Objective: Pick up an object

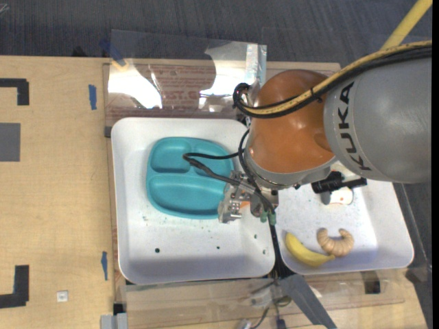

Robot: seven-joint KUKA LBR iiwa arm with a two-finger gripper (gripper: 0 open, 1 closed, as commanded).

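The arm [343,125] reaches in from the right and hangs over the seam between the two bins, its orange band covering the back right corner of the left bin [137,252]. The jaws point down at the right end of the tray [184,184], low over the bin floor just beside the tray's rim; whether they are wide or narrow cannot be told, as the wrist and its metal parts hide them from above. The tray is teal, shallow and split into compartments, and it lies flat in the middle of the left bin, a little toward the back. A thin black cable [202,164] from the wrist loops across its right half. A few dark specks [157,250] dot the white floor in front of the tray. In the right bin [391,245] a banana [305,251] lies near the front left corner, with a tan curl [336,242] touching its right end. Further back in that bin a small white and orange thing [341,197] peeps out under the arm, too hidden to name. Behind the bins a clear sheet [178,81] shines on the table [55,184]
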